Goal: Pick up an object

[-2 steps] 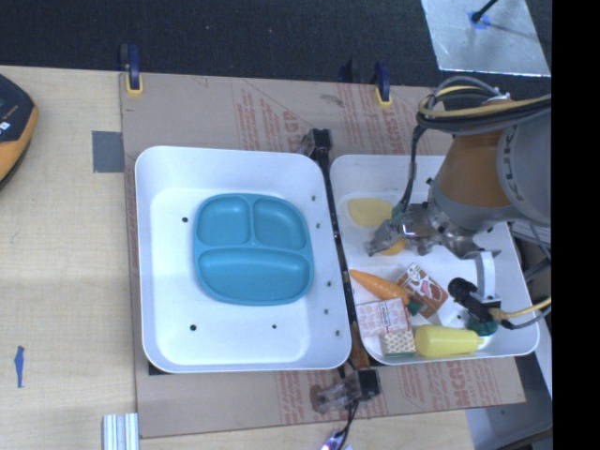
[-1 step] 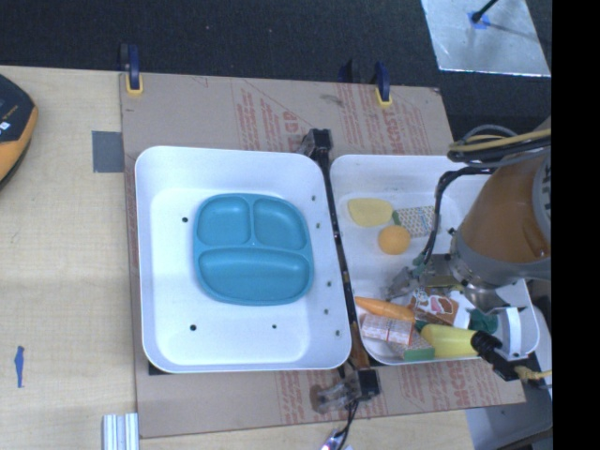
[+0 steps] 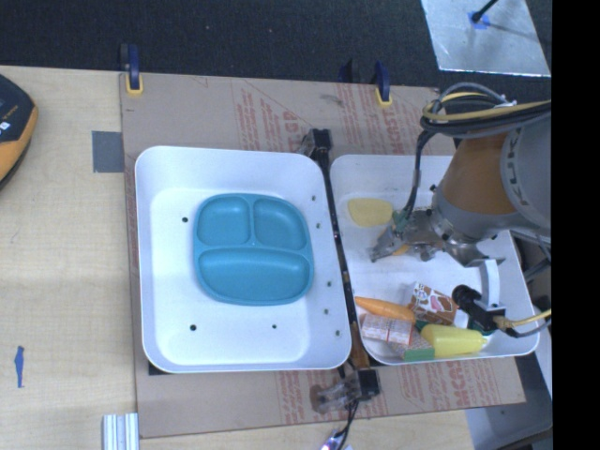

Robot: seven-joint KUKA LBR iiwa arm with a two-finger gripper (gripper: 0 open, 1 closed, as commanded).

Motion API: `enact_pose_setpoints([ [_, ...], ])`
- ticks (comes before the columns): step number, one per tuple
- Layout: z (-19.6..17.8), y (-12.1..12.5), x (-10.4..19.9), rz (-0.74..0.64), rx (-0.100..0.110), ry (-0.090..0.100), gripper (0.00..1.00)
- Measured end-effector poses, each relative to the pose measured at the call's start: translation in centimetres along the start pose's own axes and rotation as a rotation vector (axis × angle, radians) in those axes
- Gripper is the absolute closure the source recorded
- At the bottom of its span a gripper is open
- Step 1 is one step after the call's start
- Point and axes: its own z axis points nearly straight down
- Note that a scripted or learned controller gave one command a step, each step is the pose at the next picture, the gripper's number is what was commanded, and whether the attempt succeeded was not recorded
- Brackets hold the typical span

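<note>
My gripper (image 3: 392,242) reaches down into the right bin (image 3: 525,345), near its middle left. A pale yellow round piece (image 3: 368,212) lies just up and left of it, close to the gripper. Toward the bin's front lie an orange carrot (image 3: 382,307), a small brown and white carton (image 3: 431,300), a red and white packet (image 3: 386,330), a yellow oblong piece (image 3: 455,340) and a green piece (image 3: 419,353). The wrist hides the bin floor right under the gripper.
The left bin (image 3: 159,345) holds a blue divided plate (image 3: 251,248). A black divider (image 3: 334,242) runs between the two bins. An orange and black device (image 3: 14,125) sits at the bench's far left edge.
</note>
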Motion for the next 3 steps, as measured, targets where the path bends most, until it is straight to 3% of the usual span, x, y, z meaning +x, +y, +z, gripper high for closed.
enact_pose_setpoints([
  [1, 0.0, 6.0, 1.3, 0.0, -0.001, 0.001, 0.0],
  [2, 0.1, 2.2, 1.6, 0.004, 0.01, 0.001, 0.0],
  [3, 0.0, 6.3, 1.5, 0.002, 0.001, 0.0, 0.0],
])
